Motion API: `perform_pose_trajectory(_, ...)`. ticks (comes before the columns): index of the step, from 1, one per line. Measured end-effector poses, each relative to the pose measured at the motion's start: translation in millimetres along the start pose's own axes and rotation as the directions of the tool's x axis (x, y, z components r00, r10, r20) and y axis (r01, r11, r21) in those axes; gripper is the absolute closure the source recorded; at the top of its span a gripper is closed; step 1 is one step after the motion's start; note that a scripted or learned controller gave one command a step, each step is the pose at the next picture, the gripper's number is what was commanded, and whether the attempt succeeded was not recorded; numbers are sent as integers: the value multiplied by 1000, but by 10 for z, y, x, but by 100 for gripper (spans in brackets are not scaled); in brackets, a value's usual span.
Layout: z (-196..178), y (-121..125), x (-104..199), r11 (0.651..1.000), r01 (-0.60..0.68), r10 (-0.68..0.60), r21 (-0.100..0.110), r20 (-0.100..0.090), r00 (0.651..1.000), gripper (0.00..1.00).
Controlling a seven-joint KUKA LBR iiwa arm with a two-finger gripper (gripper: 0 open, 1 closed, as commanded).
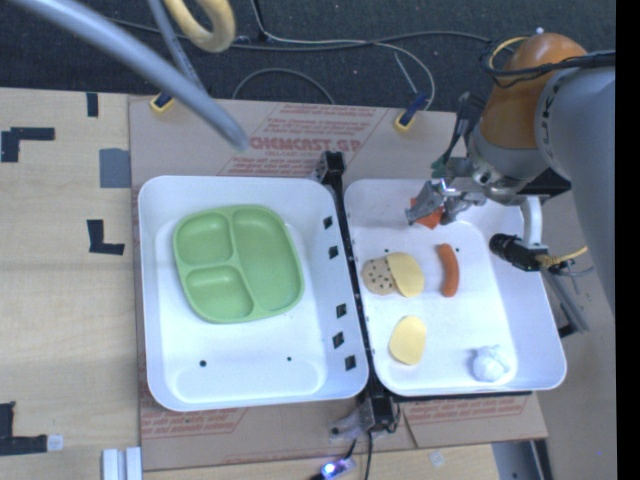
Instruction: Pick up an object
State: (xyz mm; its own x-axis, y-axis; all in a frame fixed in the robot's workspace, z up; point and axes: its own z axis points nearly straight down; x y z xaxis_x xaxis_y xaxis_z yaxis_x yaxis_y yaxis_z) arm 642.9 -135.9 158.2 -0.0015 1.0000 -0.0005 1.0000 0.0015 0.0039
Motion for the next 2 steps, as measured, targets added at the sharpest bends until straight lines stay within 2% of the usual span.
perform_pose_trajectory(1, -509, 21, 110, 1000, 1, -1, 0, 0, 1000, 100)
perform_pose_trajectory(2, -947, -2, 81, 1000, 0, 0, 1, 0, 1000, 100)
